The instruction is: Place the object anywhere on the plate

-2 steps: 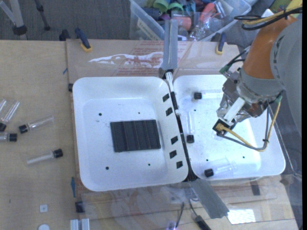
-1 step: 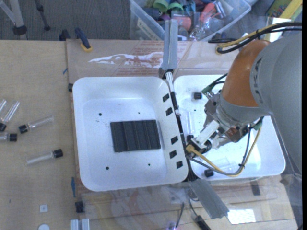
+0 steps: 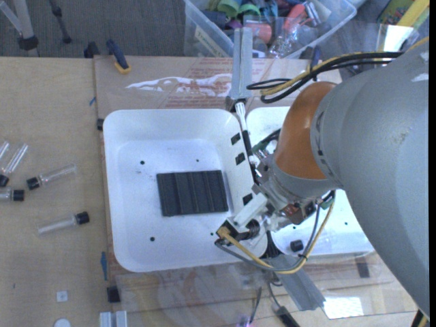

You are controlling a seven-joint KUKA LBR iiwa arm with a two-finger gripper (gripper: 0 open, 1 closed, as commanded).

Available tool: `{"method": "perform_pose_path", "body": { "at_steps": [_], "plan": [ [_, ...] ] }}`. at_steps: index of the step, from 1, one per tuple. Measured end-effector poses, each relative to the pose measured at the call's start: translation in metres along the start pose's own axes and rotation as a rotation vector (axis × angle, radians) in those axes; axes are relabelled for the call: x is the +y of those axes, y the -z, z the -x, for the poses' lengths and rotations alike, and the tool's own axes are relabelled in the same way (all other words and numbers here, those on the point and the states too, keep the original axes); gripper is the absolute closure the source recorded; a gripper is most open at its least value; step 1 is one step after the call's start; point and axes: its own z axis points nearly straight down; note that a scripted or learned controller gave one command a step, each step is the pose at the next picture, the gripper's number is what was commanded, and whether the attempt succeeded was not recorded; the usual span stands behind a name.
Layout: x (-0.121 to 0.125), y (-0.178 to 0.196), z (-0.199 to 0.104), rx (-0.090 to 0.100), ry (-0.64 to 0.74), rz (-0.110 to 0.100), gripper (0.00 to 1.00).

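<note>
In the camera view, the left bin point(image 3: 116, 182) holds a dark ribbed plate point(image 3: 193, 193). It is rectangular and lies flat on the white floor near the bin's middle, a little towards the right wall and apart from every side. Four small black dots mark the floor around it.

The grey arm point(image 3: 381, 155) comes in from the right and covers most of the right bin point(image 3: 269, 118). Its orange band point(image 3: 303, 142) sits above the wrist. The gripper point(image 3: 272, 227) hangs low over the near left part of the right bin, just beside the wall shared by the two bins. It is seen from behind and above, so whether it is open, closed or gripping anything cannot be told.

On the bench to the left lie clear vials with black caps — one point(image 3: 51, 177) further back, another point(image 3: 65, 222) nearer. Beyond the bins stands a clear tub point(image 3: 272, 12) of coloured toys.
</note>
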Motion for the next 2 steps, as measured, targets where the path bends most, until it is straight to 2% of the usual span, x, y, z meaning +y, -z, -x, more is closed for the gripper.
{"method": "perform_pose_path", "body": {
  "at_steps": [1,2],
  "plan": [
    [0.024,0.028,-0.096,0.003,-0.055,0.003,1.00],
    [0.003,0.043,-0.162,0.004,0.321,0.005,1.00]
  ]
}}
